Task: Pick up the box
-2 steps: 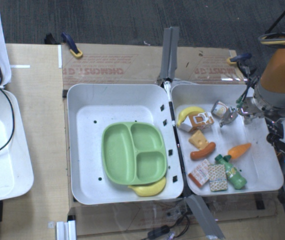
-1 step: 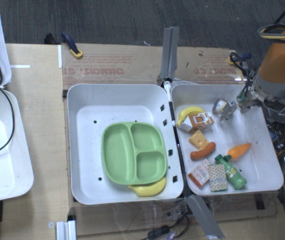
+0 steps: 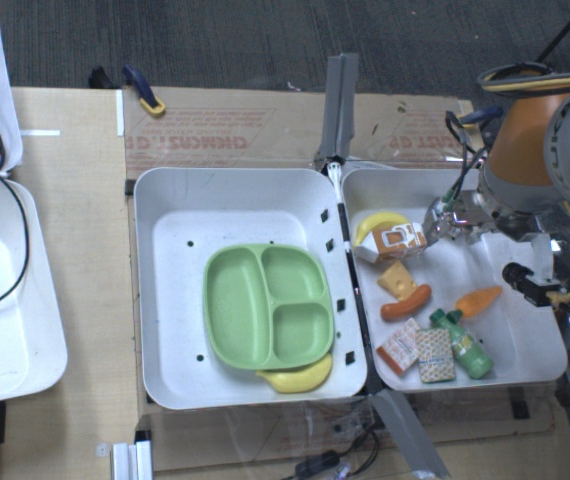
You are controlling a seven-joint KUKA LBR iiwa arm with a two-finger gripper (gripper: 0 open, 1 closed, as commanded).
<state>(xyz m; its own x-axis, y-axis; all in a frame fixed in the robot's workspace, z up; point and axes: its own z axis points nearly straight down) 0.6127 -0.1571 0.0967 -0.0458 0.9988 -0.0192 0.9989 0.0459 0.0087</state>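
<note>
Cardboard box (image 3: 399,239), orange-and-white carton, lies tilted in right bin (image 3: 525,373), just left of gripper (image 3: 443,220), touching or nearly touching its tip. Cannot tell how far gripper is open; nothing visibly held. Judged light, stiff but crushable, faces smooth. Best hold: across narrow flat sides, mid-body. Banana (image 3: 380,225) sits behind box, cheese wedge (image 3: 397,280) and sausage (image 3: 406,302) below-left of gripper, close enough to crowd approach.
</note>
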